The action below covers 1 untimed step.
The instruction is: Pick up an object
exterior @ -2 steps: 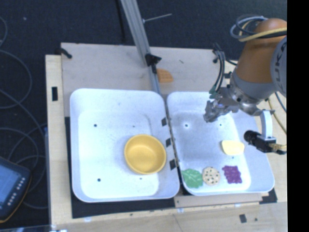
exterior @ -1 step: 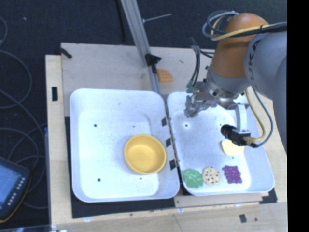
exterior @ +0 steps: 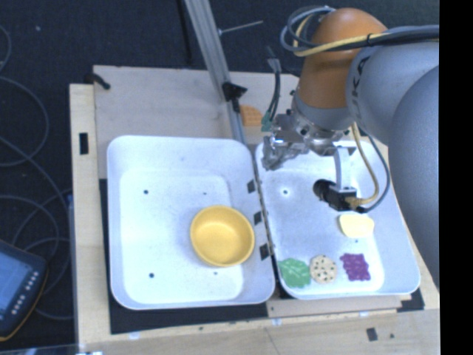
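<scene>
Arm (exterior: 403, 87): running off the frame's right edge; I am seeing no base. It is covering the right bin's (exterior: 295, 198) upper corner. Gripper (exterior: 275, 154): fingers blurring together, too small for me to judge. Handheld screen (exterior: 16, 291): lower left, being cut by the edge. Small orange thing (exterior: 250, 115): upper centre, partly hiding behind the metal rail (exterior: 211, 50).
</scene>
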Motion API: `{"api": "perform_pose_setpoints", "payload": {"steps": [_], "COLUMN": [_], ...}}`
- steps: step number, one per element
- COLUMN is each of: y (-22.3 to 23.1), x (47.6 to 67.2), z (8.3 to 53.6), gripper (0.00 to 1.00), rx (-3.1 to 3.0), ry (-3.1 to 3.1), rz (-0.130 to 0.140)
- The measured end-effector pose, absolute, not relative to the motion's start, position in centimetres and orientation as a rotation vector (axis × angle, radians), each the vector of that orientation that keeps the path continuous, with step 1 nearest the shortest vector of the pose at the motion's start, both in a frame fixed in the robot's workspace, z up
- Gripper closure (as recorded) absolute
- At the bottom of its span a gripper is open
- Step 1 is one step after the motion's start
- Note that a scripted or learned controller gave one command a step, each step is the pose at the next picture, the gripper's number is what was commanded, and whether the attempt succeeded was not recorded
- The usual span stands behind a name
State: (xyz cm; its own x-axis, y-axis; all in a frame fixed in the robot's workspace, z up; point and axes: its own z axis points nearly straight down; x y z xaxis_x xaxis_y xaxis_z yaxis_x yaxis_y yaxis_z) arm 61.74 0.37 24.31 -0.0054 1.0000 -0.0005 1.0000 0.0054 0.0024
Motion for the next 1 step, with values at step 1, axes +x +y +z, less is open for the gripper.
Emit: {"api": "perform_pose_setpoints", "payload": {"steps": [1], "y": [4.37], "x": [64.22], "z": [24.73], "gripper": [1.0], "rx": [2.213], "ry": [2.227], "rz": [0.004]}}
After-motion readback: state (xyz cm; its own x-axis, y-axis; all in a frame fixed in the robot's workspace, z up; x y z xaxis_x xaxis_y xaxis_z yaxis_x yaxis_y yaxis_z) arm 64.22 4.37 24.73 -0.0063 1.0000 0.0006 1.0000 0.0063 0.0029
